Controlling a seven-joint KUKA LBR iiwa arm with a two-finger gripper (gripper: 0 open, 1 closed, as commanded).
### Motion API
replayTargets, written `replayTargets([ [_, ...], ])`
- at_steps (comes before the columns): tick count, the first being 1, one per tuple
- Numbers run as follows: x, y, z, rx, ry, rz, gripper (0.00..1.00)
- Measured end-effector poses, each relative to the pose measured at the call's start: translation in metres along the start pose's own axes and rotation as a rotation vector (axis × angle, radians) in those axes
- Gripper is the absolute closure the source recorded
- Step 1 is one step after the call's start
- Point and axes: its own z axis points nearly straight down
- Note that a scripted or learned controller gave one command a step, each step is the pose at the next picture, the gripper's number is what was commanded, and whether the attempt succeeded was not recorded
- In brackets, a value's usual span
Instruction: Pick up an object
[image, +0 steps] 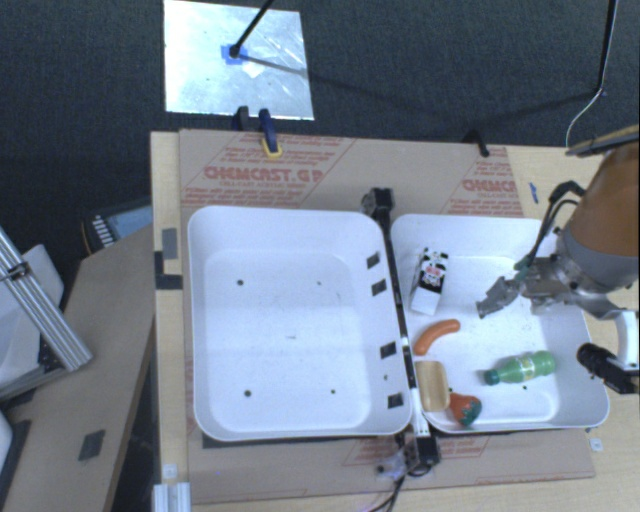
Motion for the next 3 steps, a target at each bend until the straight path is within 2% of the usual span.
replayTargets([
  [1, 0.0, 0.001, -0.011, -0.003, 0.0, -0.002, 1.0],
  [2, 0.087, -0.005, -0.092, -0.01, 0.002, -0.011, 1.0],
  [3, 0.141, 0.008, -0.122, -0.005, 0.002, -0.008, 1.0],
])
